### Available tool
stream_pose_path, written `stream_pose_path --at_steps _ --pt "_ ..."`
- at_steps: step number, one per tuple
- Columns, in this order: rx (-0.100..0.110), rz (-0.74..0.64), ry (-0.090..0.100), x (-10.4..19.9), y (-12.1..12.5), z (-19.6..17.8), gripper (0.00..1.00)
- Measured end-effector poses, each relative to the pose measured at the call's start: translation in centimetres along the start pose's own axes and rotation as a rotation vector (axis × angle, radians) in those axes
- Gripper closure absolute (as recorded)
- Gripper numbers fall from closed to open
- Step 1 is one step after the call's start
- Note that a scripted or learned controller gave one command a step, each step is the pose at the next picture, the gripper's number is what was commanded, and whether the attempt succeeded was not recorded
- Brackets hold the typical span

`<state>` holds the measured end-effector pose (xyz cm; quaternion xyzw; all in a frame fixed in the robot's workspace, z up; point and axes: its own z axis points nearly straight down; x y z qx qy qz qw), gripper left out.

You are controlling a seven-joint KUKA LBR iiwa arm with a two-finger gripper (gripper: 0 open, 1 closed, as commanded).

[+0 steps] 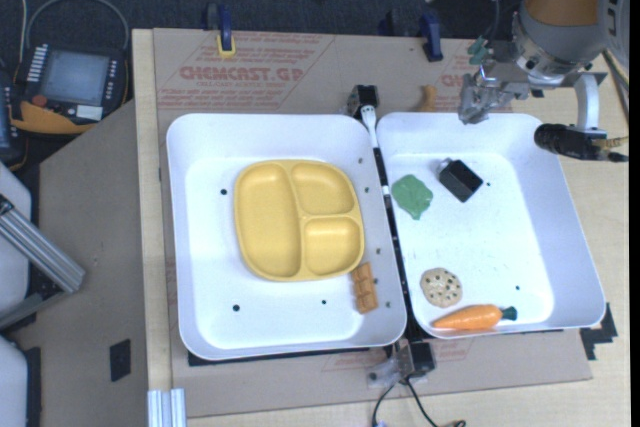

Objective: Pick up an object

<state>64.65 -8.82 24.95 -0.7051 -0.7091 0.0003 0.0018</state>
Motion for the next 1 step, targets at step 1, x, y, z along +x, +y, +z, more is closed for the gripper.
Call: stream_pose_path --at_steps 1 --pt "0.001 -0.001 0.001 6.16 0.25 1.41 1.00"
